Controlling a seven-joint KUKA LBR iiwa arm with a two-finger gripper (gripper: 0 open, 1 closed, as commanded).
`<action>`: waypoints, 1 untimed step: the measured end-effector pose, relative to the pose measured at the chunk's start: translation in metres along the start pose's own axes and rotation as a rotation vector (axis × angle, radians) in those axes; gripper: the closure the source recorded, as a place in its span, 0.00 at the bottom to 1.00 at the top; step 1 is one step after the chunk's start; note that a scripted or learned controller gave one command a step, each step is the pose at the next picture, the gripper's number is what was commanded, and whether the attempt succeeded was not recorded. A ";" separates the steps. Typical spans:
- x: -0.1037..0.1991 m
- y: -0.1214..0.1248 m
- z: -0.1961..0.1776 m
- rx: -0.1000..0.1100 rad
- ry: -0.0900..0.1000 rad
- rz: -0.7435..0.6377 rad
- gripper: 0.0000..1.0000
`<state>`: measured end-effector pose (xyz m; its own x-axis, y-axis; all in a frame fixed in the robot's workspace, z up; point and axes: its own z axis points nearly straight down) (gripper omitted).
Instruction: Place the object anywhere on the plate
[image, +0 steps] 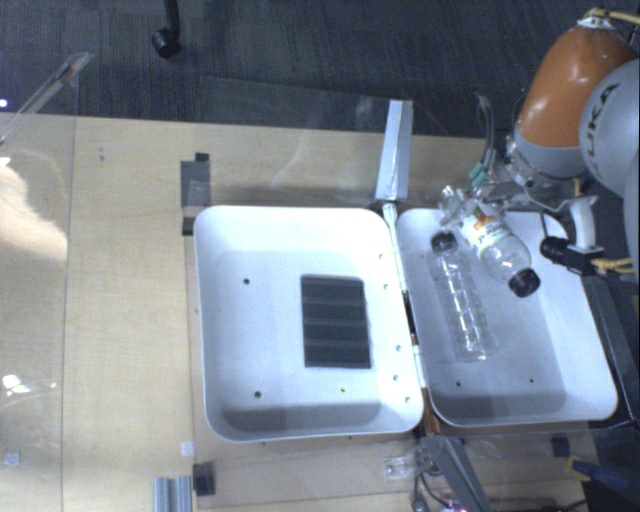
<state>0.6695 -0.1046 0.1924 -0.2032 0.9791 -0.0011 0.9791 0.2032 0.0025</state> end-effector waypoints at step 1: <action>0.081 0.011 -0.029 -0.004 0.000 -0.237 1.00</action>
<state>0.6640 -0.0228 0.2215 -0.4270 0.9043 -0.0024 0.9042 0.4270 0.0065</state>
